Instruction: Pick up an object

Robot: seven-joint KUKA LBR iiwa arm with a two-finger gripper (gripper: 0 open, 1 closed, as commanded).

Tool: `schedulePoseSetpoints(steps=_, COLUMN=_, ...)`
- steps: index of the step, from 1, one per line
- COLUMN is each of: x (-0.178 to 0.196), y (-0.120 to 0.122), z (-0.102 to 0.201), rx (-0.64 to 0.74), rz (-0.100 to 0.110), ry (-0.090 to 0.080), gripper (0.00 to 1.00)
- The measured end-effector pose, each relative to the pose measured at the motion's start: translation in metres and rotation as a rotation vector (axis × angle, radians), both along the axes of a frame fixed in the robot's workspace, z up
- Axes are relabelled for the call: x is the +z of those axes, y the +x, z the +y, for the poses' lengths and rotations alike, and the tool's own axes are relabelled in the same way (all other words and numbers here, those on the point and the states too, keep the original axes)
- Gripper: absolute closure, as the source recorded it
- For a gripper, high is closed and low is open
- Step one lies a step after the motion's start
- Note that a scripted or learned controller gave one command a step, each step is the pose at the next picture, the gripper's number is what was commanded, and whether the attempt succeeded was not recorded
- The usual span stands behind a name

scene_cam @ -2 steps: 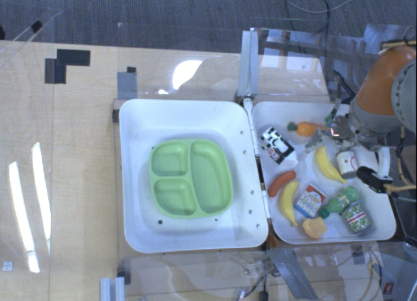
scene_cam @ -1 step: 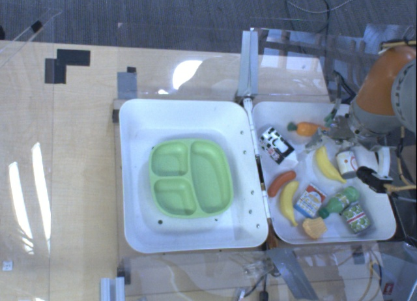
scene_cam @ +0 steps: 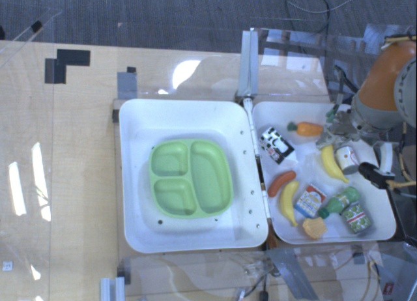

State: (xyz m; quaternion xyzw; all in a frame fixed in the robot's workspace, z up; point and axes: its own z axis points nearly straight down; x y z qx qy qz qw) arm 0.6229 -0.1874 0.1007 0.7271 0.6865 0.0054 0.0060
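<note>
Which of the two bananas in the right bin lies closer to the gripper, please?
The upper banana, beside the gripper near the bin's right side. The other banana lies lower and further left, next to the red sausage.

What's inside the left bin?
A green tray with three compartments, lying flat on the left bin floor. Its compartments look bare. Whatever is beneath the tray is covered, so cannot be seen.

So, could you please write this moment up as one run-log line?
arm: over right bin | hand: low by carrot and banana | held: nothing visible | left bin: green tray
</note>
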Motion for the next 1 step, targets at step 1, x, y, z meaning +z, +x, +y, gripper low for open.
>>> schedulePoseSetpoints(steps=1, x=0.1186, y=0.0481, z=0.0736, rx=-0.072, rz=0.006, ry=0.001, gripper=1.0)
